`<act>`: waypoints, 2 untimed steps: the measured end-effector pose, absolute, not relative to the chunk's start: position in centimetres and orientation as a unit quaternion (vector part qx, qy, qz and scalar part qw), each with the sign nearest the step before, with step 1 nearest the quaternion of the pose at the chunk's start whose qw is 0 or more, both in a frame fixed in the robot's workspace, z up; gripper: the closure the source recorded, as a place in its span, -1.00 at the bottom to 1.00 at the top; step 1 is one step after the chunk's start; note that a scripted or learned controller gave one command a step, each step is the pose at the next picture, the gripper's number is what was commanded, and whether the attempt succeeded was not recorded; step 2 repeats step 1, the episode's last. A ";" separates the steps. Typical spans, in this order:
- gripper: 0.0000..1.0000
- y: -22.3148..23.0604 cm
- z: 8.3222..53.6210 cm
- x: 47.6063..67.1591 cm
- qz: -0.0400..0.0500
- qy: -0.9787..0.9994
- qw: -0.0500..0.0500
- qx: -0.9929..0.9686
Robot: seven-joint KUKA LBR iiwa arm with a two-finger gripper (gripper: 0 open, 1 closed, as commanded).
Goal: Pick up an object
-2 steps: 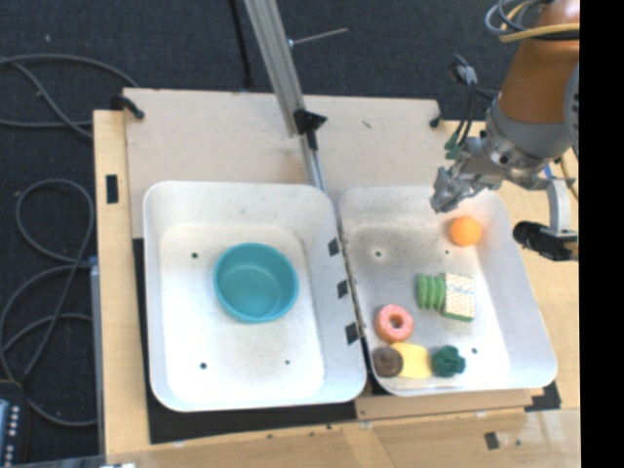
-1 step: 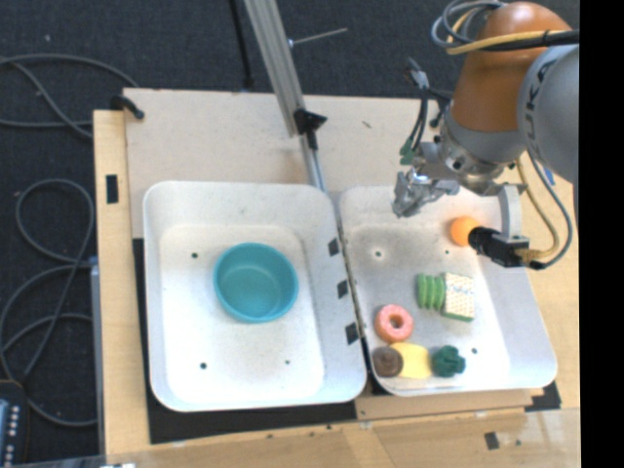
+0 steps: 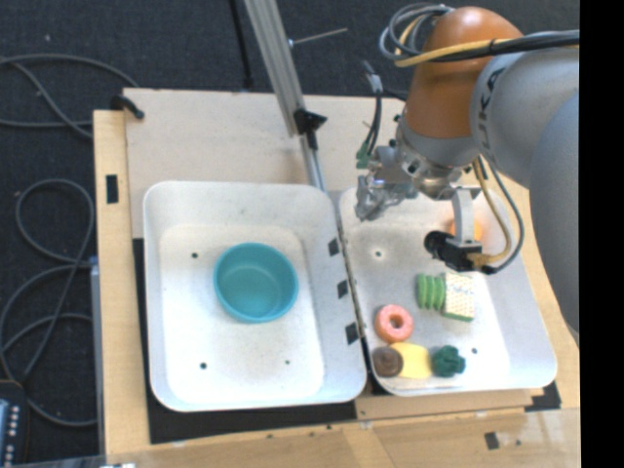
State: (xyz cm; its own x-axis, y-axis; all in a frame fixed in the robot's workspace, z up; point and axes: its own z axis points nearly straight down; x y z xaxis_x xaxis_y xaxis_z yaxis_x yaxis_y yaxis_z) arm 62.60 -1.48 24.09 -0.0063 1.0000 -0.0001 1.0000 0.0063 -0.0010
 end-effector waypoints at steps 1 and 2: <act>1.00 4.6 23.7 62.7 -0.001 -0.710 0.000 -0.704; 1.00 4.6 23.7 62.7 -0.001 -0.710 0.000 -0.704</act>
